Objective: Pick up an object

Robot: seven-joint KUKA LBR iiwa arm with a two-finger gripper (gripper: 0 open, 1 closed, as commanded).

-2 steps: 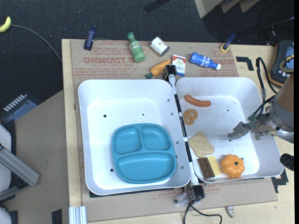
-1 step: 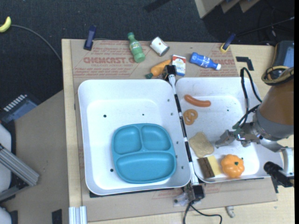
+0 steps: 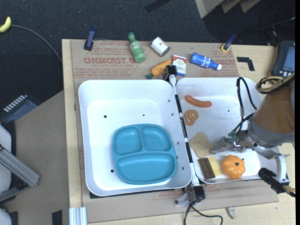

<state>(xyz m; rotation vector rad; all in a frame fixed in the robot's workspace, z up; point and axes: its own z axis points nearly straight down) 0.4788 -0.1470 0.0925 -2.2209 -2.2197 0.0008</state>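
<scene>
**Orange pumpkin within reach, nothing lifted yet**

Seen from above, we find the right bin [image 3: 225, 90] holding a sausage [image 3: 198, 101], a pretzel [image 3: 191, 117], a tan slice of bread [image 3: 200, 144], a yellow sandwich block [image 3: 209, 167] and a small orange pumpkin [image 3: 233, 166]. The left bin [image 3: 93, 102] carries a blue divided plate [image 3: 144, 153]. Beyond the bins, on the desk [image 3: 112, 55], lie a green bottle [image 3: 137, 48], a blue bottle [image 3: 205, 61] and other small toys.

The arm [image 3: 274, 121] leans in from the right, and its hand [image 3: 225, 144] sits low in the right bin, just above the pumpkin and beside the bread. We cannot tell whether its fingers are spread or pressed together, and we see nothing between them.

We judge this to be the approach step: the hand is down among the things but has taken none. The next move calls for settling on one target, probably the bread or the pumpkin, centring over it, and closing squarely before lifting.
</scene>
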